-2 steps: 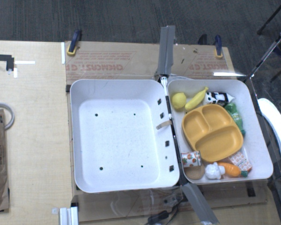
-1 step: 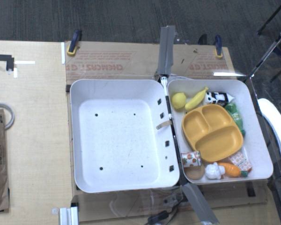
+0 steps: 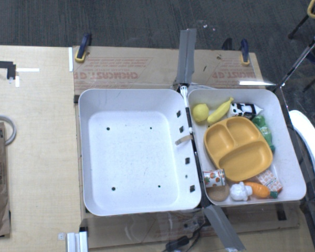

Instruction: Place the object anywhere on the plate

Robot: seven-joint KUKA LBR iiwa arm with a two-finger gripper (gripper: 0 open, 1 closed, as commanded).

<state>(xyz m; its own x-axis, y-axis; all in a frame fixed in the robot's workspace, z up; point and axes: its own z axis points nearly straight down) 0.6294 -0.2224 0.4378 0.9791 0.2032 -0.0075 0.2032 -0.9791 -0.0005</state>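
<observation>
Set in the middle of the right bin (image 3: 299, 185): a yellow divided plate (image 3: 236, 146), three compartments, all bare, so nothing placed yet. Ringed closely by small toy foods, any of which could be the object, since the task names none. Just behind the plate's far-left corner, a lemon (image 3: 200, 112), with a banana (image 3: 220, 111) leaning beside it and touching or nearly touching the plate rim. Further along the far wall, a black-and-white patterned item (image 3: 247, 109), too small to identify, and something green (image 3: 262, 127) wedged between the plate and the right wall. Along the near wall, a small printed can (image 3: 214, 178) against the plate's near-left corner, a brown round piece (image 3: 219, 193) below it, then a white lumpy item (image 3: 240, 191), a carrot (image 3: 258, 189) and a flat printed packet (image 3: 273, 181). Probably all light, hollow plastic: stiff, smooth, apt to skid or roll under a pinch that lands off centre. Best bet judged to be the lemon: compact and free on its left side, to be taken across its short middle. Banana better gripped across the thick mid-body than at a tapered tip; carrot likewise at its fat end, though crowded by neighbours. Packet too flat against the floor for an easy pinch. Little lift needed, only enough to clear the low plate rim. Gripper state, apart or together: cannot tell. To the left, the left bin (image 3: 84, 140).
</observation>
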